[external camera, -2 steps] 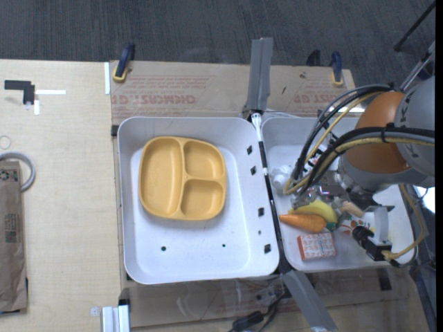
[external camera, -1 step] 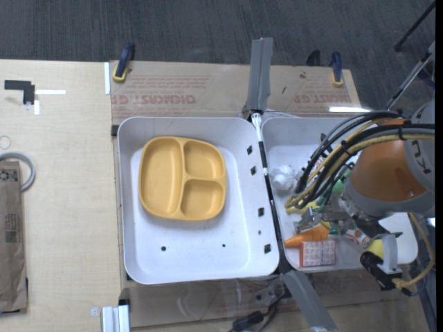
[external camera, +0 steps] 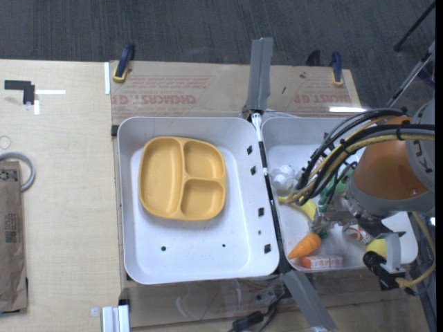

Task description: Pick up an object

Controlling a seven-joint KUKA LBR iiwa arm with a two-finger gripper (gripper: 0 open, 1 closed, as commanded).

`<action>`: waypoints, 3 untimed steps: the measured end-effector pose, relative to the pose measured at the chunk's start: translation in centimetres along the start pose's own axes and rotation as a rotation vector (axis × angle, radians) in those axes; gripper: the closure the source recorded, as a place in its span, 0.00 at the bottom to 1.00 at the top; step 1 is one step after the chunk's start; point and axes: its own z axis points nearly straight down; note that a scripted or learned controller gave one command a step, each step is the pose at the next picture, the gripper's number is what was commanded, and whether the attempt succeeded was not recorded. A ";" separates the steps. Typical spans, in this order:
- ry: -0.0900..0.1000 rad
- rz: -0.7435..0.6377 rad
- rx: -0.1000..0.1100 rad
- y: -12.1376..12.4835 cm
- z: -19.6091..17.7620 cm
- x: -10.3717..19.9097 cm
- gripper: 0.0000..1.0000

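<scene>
Camera view puts your arm (external camera: 387, 168) down in the right bin (external camera: 304, 126), so you're at the reach-and-grab step of the pick, not at lifting anything out yet. The wrist, the orange band and that bundle of black and yellow cables sit right over the middle of the bin, and they cover most of what you'd want to see.

Where the pickable stuff is: a toy carrot (external camera: 304, 245) lies near the bin's front-left corner, with a small red-and-white packet (external camera: 322, 261) just beside it toward the front wall. Something whitish and crumpled (external camera: 282, 178) sits further back along the divider, and a yellow piece (external camera: 305, 207) pokes out from under the cables. The left bin (external camera: 131, 206) just has the yellow divided plate (external camera: 183, 178) in it, well apart from the action.

The gripper (external camera: 325, 218) looks to be down just behind the carrot's leafy end, but honestly you can't tell from this angle whether it's spread or pinched, or whether it's touching anything. I wouldn't count anything as held.

My guess for the next move: settle on one target, probably the carrot since it's closest, close on it, then lift straight up and check something actually came with it.
</scene>
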 end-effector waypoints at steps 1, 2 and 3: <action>-0.003 -0.110 -0.006 6.4 -16.2 4.8 1.00; -0.003 -0.196 -0.006 8.5 -12.7 1.8 1.00; -0.003 -0.138 -0.007 11.6 -7.4 -2.9 1.00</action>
